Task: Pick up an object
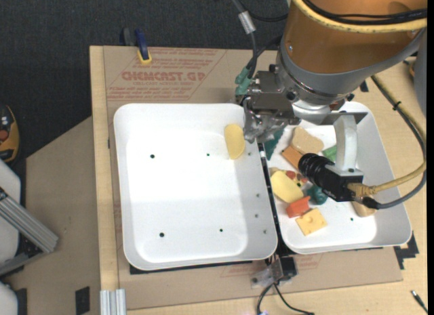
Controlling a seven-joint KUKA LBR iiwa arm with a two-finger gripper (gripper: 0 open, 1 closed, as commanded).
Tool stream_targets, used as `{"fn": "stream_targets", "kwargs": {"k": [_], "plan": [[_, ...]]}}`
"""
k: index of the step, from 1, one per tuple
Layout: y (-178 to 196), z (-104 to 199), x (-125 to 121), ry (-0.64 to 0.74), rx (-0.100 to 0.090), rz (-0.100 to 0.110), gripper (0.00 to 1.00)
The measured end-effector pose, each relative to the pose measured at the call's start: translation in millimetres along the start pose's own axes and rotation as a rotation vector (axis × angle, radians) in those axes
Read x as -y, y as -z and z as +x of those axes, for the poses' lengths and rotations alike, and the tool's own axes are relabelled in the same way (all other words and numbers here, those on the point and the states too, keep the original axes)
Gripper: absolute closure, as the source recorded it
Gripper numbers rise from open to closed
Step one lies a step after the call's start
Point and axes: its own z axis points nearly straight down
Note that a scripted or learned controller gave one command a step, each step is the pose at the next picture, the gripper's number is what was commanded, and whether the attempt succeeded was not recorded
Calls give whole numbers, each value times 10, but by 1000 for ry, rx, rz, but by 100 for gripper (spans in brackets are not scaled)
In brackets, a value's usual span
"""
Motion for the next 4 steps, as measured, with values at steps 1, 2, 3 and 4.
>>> {"fn": "stream_targets", "kwargs": {"k": [1, 2, 3, 4], "plan": [[-285, -525, -5, -1, 0, 0, 100], [1168, -634, -6, 6, -6, -26, 100], [-973, 1, -159, 10, 2, 12, 100], [-696, -49, -4, 7, -3, -9, 100]]}}
